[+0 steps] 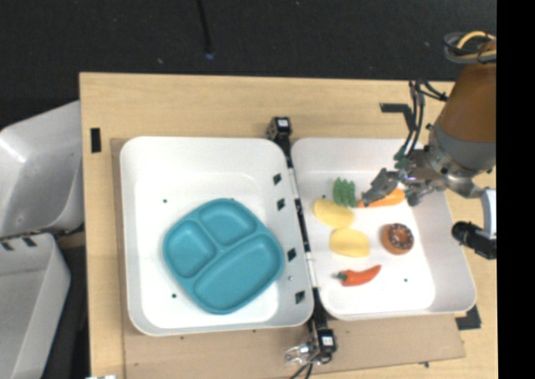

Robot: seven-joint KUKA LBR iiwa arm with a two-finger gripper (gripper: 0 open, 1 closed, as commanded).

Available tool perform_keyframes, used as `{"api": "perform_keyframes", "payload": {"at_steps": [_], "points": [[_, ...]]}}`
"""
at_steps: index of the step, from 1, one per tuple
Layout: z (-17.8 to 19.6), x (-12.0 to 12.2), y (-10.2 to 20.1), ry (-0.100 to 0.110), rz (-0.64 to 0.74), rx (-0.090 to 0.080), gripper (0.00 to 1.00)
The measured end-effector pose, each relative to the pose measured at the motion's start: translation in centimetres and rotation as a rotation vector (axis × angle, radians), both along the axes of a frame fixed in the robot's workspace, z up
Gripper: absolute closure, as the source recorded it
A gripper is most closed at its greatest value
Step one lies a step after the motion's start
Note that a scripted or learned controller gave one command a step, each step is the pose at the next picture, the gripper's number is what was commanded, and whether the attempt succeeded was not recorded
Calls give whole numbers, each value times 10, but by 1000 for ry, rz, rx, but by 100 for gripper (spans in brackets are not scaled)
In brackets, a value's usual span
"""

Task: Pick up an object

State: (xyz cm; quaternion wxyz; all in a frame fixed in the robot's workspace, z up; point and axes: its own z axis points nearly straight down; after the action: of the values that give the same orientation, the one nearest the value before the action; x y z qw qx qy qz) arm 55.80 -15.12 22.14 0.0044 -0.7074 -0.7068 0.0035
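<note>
The right bin [418, 298] holds several toy foods. An orange carrot [386, 198] lies near its far side, with a green leafy piece [343, 191] just to its left. My gripper [391, 188] hangs over the carrot, its dark fingers spread open with one on each side of it. The carrot looks to be resting in the bin rather than lifted. Two yellow fruits [333, 212] [349, 242] sit near the bin's middle, a brown ring-shaped donut [398, 238] to their right, and a red chili pepper [359, 275] nearer the front.
The left bin [142, 302] holds a blue divided plate [221, 254]. A ridge with black clips [294, 202] separates the bins. The grey arm with its orange band [468, 118] comes in from the right, above the right bin's far corner.
</note>
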Motion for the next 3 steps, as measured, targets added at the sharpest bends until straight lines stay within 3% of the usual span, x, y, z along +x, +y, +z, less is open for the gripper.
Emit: {"api": "perform_keyframes", "payload": {"at_steps": [1,3], "points": [[6,3,0,-13,3,-2,0],[-98,-6,-2,-9,0,-2,0]]}}
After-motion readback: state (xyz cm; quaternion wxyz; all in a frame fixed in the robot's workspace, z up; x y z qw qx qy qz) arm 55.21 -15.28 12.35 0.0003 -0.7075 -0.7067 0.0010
